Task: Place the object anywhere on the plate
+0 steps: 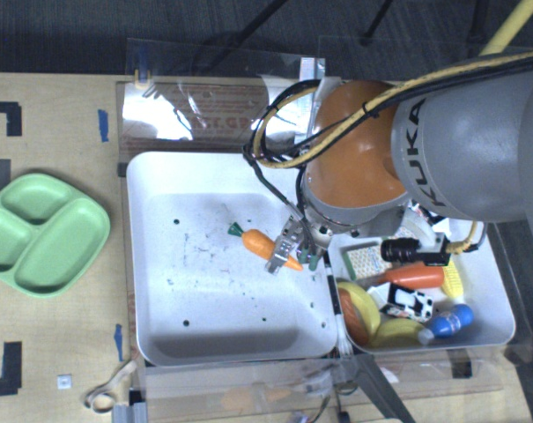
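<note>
A toy carrot (257, 241), orange with a green top, lies in the left white bin (204, 315), near its right wall. My gripper (294, 252) is down over the carrot's thick right end, and part of the carrot is hidden under it. The green divided plate (42, 233) rests on the wooden bench at the far left, outside the bins and well away from the gripper.
The right bin (495, 311) holds several toys: a banana (365, 314), a red-orange piece (416, 276), a blue bottle (447, 322) and a black marker (405, 250). The wall between the bins runs just right of the gripper. The arm's cables (275, 139) hang over the left bin's back.
</note>
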`<act>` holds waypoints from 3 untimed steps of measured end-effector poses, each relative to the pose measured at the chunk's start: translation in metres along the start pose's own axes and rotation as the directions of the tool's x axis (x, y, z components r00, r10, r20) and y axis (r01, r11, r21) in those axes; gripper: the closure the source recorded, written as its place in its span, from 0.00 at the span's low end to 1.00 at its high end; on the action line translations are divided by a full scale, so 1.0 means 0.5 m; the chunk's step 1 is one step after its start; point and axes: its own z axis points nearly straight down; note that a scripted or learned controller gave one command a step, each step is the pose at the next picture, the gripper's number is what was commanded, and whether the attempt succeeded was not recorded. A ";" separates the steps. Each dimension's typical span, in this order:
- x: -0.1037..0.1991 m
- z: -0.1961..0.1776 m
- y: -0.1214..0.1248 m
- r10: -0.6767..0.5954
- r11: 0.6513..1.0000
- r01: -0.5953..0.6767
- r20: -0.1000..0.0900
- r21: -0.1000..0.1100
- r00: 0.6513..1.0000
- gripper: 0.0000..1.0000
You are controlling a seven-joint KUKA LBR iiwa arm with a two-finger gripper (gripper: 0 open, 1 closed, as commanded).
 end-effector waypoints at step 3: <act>-0.095 0.007 -0.090 -0.187 0.982 0.187 0.000 0.000 0.982 0.00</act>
